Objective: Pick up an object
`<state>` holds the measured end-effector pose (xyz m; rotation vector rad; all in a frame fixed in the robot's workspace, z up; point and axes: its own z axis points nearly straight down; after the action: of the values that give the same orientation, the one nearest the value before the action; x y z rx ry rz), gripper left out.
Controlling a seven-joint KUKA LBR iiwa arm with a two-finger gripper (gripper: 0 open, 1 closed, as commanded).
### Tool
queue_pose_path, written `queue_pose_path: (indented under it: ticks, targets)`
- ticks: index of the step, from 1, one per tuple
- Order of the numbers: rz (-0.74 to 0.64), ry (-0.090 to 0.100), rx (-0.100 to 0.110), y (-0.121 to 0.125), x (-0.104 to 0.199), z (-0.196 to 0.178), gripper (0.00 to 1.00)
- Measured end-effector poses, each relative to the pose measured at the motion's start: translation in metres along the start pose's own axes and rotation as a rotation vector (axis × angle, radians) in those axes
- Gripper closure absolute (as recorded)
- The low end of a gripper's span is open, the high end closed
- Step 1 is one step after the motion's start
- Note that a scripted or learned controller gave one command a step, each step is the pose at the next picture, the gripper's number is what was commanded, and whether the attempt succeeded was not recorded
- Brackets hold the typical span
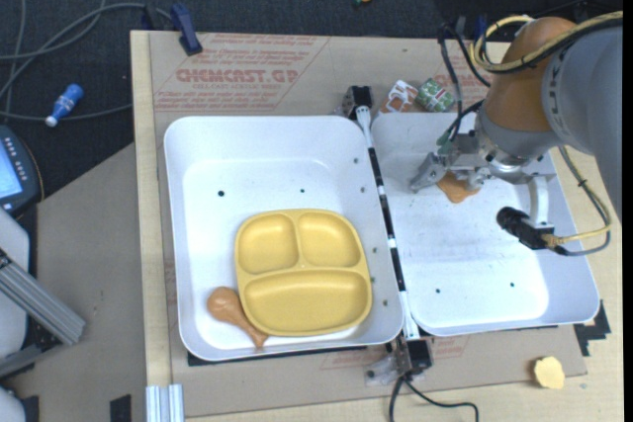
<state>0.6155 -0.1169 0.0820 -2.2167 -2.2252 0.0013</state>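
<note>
End effector (447, 175) low in right bin (475, 292), touching small orange object (456, 190); finger gap can't tell. Yellow divided plate (302, 270) in left bin (198, 173).

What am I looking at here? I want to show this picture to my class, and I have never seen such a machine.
This is a robot arm, grey with an orange band, reaching in from the right. One camera fixed above the bench looks down at a slant. At the arm's end is a two-finger gripper, its tool for picking things up. It sits low in the right bin, next to a small orange object; I cannot tell whether it holds that object. The left bin holds a yellow divided plate with an orange drumstick toy at its corner. A few small items lie on the bench outside the bins.
</note>
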Motion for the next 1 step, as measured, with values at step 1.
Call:
queue_pose_path:
  ticks: [1]
  targets:
    - [0.004, -0.003, -0.008, 0.0017, -0.0026, -0.0153, 1.00]
